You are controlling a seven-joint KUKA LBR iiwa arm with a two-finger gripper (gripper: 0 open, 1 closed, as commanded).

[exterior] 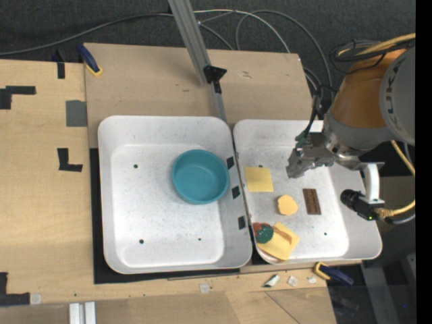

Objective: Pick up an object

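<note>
My gripper [298, 167] hangs over the right bin [337, 245], near its middle. Left of it lies a flat pale yellow square [259, 179]. Below it sit a small orange-yellow piece [287, 205] and a brown block [311, 201]. At the bin's front left corner a yellow wedge [283, 241] lies beside a small green and red object [262, 233]. A blue bowl [200, 175] stands in the left bin [121, 248]. Nothing shows between the gripper's tips.
The grey arm with its orange band [368, 100] reaches in from the right. A slanted metal pole [196, 36] rises behind the bins. Cables run across the back of the bench. Blue-handled clamps sit at the board's corners.
</note>
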